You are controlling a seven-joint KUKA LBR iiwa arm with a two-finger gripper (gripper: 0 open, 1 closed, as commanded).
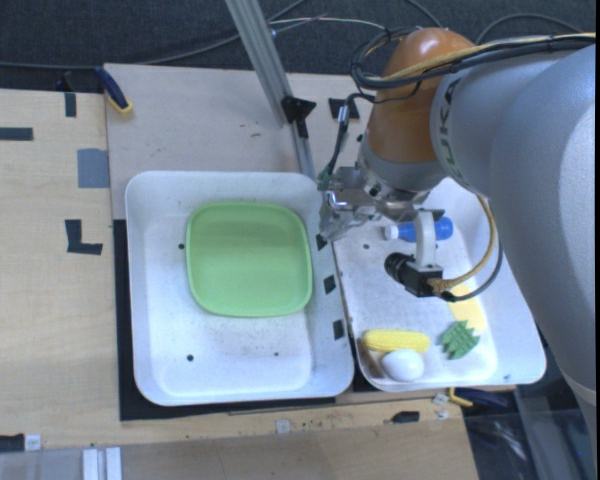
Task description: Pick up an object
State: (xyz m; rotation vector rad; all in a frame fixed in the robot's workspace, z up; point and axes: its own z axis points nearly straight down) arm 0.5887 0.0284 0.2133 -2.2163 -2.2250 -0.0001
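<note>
Gripper: the gripper point(332, 208) sits low over the seam between the two bins, at the upper left corner of the right bin; its metal parts show below the wrist, but how it is set and whether it has hold of anything I cannot tell from this slant.
Arm: the grey arm point(520, 138) comes in from the right and covers much of the right bin; its orange band point(420, 63) is just above the wrist.
Left bin: the left bin point(160, 368) holds a green plate point(249, 258), square with rounded corners, lying flat toward the bin's upper middle.
Right bin: the right bin point(515, 363) holds the small things.
Blue object: a blue and white object point(425, 230) lies just beside the wrist, to its right, partly hidden by the arm.
Corn: a yellow corn cob point(396, 341) lies on its side near the bin's front edge.
White object: a round white object point(402, 365) touches the corn on its front side.
Green piece: a small green leafy piece point(460, 340) lies to the right of the corn, apart from it.
Cable: a black cable end point(410, 273) hangs below the wrist, over the middle of the right bin.
</note>
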